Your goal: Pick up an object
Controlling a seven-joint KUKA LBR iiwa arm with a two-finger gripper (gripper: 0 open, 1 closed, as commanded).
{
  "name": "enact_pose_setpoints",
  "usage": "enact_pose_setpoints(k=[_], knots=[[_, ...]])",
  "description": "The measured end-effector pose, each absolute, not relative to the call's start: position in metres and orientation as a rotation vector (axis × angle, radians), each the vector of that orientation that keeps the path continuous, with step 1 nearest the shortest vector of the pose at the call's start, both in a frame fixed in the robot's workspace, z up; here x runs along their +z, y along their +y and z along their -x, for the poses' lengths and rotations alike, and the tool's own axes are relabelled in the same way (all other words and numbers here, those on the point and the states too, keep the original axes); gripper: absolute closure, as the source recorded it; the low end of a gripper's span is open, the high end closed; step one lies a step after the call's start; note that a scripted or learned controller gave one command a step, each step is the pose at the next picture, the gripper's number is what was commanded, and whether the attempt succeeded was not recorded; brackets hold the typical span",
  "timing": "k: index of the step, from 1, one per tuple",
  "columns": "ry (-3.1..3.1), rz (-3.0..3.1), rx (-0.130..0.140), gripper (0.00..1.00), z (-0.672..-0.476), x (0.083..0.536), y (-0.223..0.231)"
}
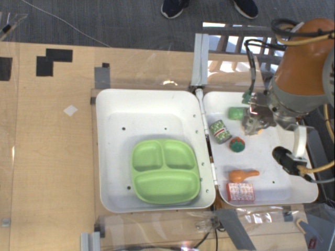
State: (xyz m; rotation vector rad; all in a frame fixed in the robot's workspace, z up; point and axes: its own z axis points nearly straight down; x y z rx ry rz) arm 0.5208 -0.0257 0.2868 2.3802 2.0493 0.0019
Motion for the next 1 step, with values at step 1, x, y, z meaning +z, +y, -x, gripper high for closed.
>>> enact_pose_setpoints(k=[1], knots=[[2.687,-1.621,0.003,1.00,-0.4880,0.2461,-0.0891]])
